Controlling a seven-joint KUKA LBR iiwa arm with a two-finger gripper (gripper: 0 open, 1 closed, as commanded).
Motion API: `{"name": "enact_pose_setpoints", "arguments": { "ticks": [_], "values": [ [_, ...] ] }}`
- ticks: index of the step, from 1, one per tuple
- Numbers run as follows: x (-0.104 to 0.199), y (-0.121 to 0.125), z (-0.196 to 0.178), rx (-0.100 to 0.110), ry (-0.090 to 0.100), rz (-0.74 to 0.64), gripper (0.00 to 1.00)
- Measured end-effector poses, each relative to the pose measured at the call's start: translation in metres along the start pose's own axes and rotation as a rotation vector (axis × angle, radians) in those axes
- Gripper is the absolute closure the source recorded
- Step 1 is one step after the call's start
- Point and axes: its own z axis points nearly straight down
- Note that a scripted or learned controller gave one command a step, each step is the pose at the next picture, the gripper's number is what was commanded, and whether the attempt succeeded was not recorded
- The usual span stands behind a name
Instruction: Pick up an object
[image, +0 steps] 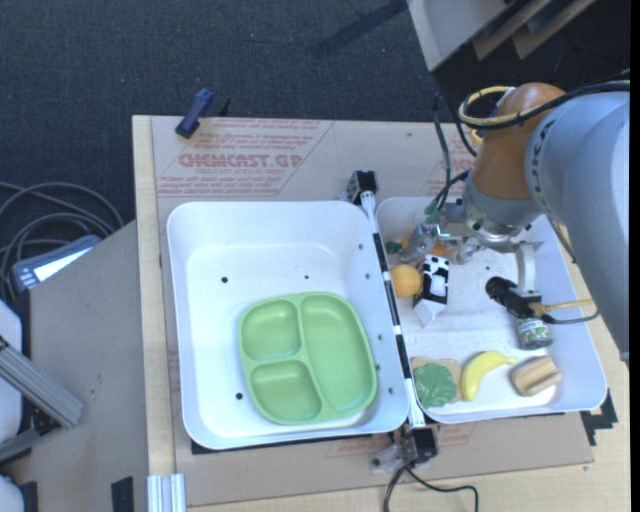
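Observation:
The right bin (575, 395) holds several small items. An orange ball (405, 280) lies against its left wall, with a black-and-white patterned block (435, 277) right beside it. Along the front edge lie a green leafy piece (434, 384), a yellow banana (482, 368) and a tan bread roll (533, 374). My gripper (440, 240) hangs low over the back left part of this bin, just above the patterned block. A small green piece (395, 245) sits left of the gripper by the wall.
The left bin (200, 250) bears a green divided plate (305, 355) toward its front right. A blue clip (194, 112) lies on the cardboard behind the bins. The grey arm (590, 170) covers the right bin's back right corner.

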Motion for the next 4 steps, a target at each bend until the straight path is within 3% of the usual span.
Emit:
{"name": "enact_pose_setpoints", "arguments": {
  "ticks": [1,2,3,4],
  "values": [
    [0.003,0.009,0.000,-0.004,-0.001,-0.001,0.00],
    [0.000,0.022,0.001,0.021,-0.001,-0.002,0.00],
    [0.003,0.001,0.000,0.000,0.000,0.000,0.00],
    [0.003,0.002,-0.010,-0.002,0.000,0.000,1.00]
  ]
}}
